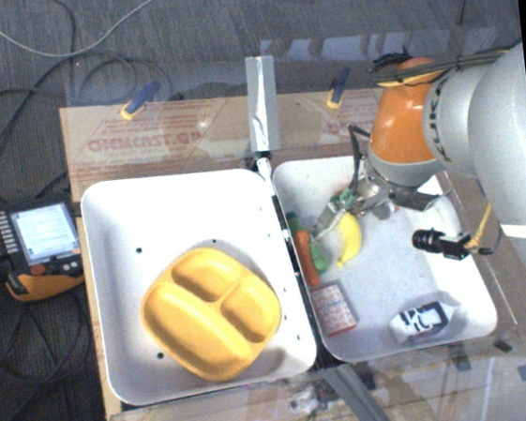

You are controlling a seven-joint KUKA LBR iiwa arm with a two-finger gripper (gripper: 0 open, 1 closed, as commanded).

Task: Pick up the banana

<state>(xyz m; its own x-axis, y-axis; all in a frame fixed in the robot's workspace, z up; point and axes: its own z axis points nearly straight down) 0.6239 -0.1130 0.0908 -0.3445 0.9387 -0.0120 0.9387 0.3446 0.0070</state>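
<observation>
Your banana (348, 239) lies in the right bin (464, 319), just beside the carrot (306, 252). The gripper (338, 208) sits at its upper end; whether it clamps the fruit, I cannot tell. A shallow bite may slip, or nudge the carrot.

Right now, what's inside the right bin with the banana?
In the right bin: the banana under the gripper, a carrot, a small red packet, a black-and-white item. The arm covers the bin's upper corner.
</observation>
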